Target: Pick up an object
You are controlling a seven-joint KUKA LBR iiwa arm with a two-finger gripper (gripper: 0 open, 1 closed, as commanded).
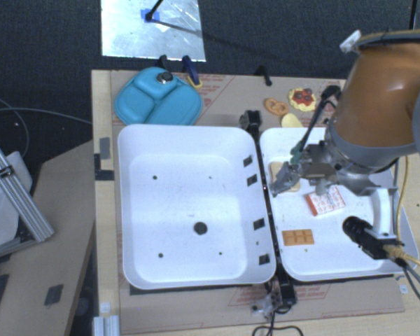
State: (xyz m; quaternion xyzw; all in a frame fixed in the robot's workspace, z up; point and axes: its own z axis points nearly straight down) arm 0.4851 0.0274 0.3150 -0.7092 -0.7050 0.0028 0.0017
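Two white bins sit side by side; the right bin holds a red-and-white packet and an orange waffle piece. The gripper hangs near its left wall, finger state unclear. A blue tray lies behind the left bin.

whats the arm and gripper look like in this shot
The arm is a thick rounded body with a broad orange-brown band, grey metal below it toward the wrist. A thin dark cable runs down its left side. The gripper is small, grey and metallic, on a silvery wrist block.
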